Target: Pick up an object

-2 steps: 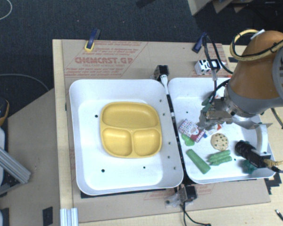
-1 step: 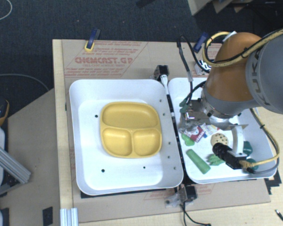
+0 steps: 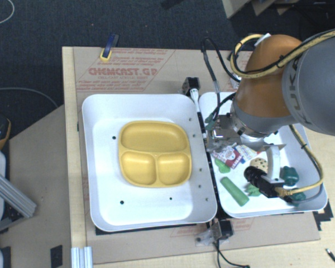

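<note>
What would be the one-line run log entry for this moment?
arm: over right bin | gripper: above packet | yellow divided plate: left bin | hold: unconfirmed

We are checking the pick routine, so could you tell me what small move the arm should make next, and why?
Probably a short descent: the gripper hangs over the clutter in the right bin, above a red-and-white packet.

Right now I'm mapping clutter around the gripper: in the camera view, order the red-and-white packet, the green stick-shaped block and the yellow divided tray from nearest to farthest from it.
From the gripper:
1. Red-and-white packet, just below it in the right bin.
2. Green stick-shaped block, lower in the right bin.
3. Yellow divided tray, across in the left bin.
</note>
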